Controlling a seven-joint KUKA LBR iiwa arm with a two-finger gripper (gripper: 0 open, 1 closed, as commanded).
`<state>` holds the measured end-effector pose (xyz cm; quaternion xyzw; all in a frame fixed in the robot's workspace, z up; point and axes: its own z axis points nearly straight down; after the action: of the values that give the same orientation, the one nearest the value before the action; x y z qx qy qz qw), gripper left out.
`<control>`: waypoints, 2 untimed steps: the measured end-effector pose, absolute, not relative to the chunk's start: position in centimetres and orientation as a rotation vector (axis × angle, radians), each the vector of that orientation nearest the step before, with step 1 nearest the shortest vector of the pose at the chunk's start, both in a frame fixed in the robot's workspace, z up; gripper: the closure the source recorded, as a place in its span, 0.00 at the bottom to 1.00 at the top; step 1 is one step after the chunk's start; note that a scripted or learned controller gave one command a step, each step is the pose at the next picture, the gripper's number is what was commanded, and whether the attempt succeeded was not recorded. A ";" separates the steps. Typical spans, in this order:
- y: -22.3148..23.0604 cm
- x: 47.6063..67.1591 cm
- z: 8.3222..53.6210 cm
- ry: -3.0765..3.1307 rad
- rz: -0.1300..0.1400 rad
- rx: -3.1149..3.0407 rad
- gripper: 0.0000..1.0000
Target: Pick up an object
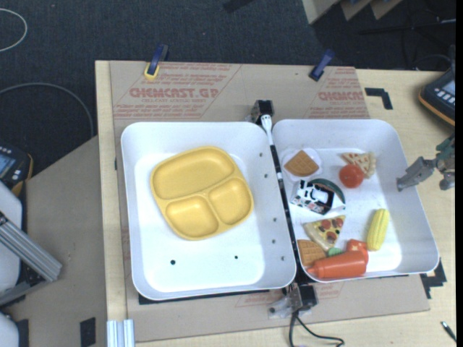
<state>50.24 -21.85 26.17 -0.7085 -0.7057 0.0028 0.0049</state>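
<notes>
My gripper (422, 170) sits at the right bin's (405, 246) 3 o'clock rim, holding nothing; how wide it stands I cannot tell, being partly cut off. Nearest target is the corn (377, 228) at 7 o'clock; best approach is straight down over its middle. The black-white item (315, 195) mid-bin is hard to identify.

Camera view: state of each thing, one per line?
Yellow tray: upright in the left bin, compartments bare.
Corn: lying flat in the right bin.
Tomato: resting beside a pizza slice.
Carrot: lying at the near edge.
Gripper: over the right bin's right rim, holding nothing visible.
</notes>
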 end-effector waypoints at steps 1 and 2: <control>-21.8 50.5 26.8 -2.222 0.000 -2.222 0.00; -22.2 49.7 22.0 -2.217 0.003 -2.219 0.00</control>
<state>49.67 -22.18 22.02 -0.7074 -0.7068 0.0010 0.0027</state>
